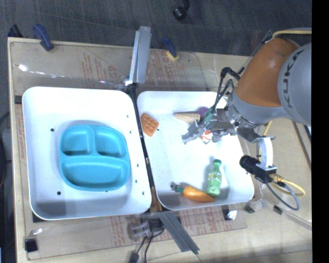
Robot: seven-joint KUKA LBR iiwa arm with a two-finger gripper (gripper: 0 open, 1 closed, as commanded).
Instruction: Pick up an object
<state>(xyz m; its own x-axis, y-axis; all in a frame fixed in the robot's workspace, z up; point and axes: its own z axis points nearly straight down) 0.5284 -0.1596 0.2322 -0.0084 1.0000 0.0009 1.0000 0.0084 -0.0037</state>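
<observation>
My gripper (196,133) hangs over the upper middle of the right bin (164,152), reaching in from the right. Just behind it lies a tan ice cream cone (185,115) with a purple top (203,113). A small red and white thing (206,137) shows right under the gripper, and contact between the two cannot be judged. An orange waffle piece (149,124) rests near the bin's left wall. A green bottle (214,177) and an orange carrot (196,193) lie near the front edge.
The left bin (38,114) holds a blue divided plate (95,156). A metal bar (139,53) rises behind the seam between the bins. Blue clamps (42,36) grip the bench's back edge.
</observation>
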